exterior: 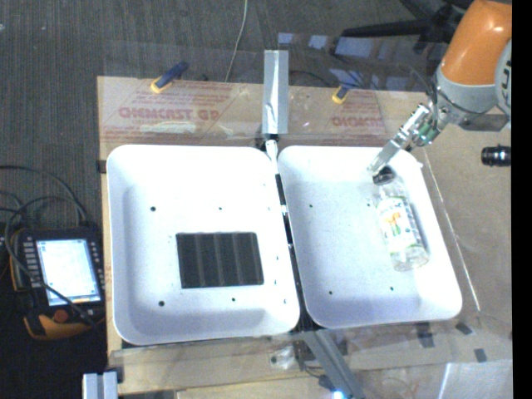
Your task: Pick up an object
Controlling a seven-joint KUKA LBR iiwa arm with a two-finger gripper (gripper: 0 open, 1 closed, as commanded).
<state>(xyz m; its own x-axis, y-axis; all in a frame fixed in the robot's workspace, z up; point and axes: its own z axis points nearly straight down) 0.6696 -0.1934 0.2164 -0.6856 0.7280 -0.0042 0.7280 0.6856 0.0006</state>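
Item: clear plastic bottle (401, 227), lying on its side in the right bin (332, 248), along the bin's right wall, cap end toward the far rim. Likely light, smooth, slippery, thin-walled, prone to rolling; best taken across the labelled middle. Tool: gripper (383, 172) just beyond the cap end; opening cannot be told, nothing seen held. Left bin (141, 181): dark ribbed pad (219, 259).
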